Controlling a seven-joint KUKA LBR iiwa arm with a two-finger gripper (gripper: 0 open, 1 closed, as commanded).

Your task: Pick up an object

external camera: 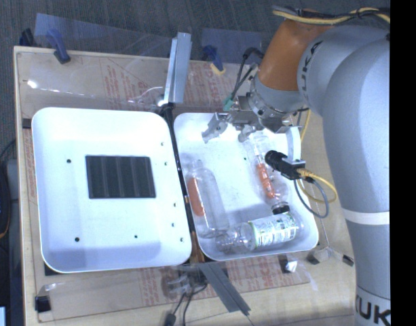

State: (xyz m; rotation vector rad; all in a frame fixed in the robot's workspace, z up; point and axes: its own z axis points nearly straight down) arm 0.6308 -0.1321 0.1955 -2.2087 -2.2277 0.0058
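Observation:
The right bin (228, 156) holds three clear plastic bottles. One with an orange strip (202, 197) lies near the bin's left wall. Another with an orange strip (267, 176) lies by the right wall, partly under the arm's black cable fitting. A labelled bottle with a dark cap (270, 231) lies along the front wall. My gripper (228, 132) hovers over the back of this bin, open, its two grey fingers (210, 129) spread apart with nothing between them. It is above and behind all three bottles.
The left bin (58, 236) has a dark ribbed rectangle (119, 176) in its floor. A metal bar (176, 70) stands behind the gap between the bins. Cables (315, 189) hang off the wrist over the right bin's right rim.

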